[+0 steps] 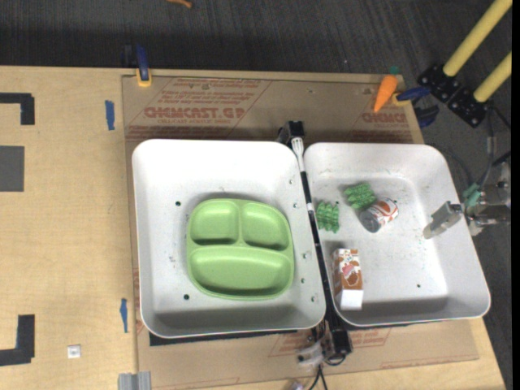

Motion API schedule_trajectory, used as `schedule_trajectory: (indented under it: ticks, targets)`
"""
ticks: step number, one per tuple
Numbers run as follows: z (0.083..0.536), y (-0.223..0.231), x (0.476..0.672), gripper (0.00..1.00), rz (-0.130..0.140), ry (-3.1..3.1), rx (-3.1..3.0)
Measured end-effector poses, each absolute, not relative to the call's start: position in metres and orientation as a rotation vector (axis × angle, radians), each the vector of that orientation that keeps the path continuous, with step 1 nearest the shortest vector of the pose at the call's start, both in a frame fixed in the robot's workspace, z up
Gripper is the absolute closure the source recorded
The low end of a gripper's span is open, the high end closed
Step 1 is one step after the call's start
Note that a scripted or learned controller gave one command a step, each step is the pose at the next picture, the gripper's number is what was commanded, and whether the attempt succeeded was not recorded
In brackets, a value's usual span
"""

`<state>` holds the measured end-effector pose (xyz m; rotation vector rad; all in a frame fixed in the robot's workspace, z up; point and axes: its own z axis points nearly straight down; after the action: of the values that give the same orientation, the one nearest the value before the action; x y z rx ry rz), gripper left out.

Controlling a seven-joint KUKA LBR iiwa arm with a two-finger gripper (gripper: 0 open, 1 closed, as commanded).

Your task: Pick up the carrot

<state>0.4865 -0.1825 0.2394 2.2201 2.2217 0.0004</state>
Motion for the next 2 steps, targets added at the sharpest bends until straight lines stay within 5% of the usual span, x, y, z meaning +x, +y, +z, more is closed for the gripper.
schedule_trajectory:
  ticks: [1,2]
  targets:
    - [0.143,-0.134,0.479,0.0,-0.002,1.768,2.602]
    - [0.124,-0.107,0.479,0.0,-0.003,1.324,2.854]
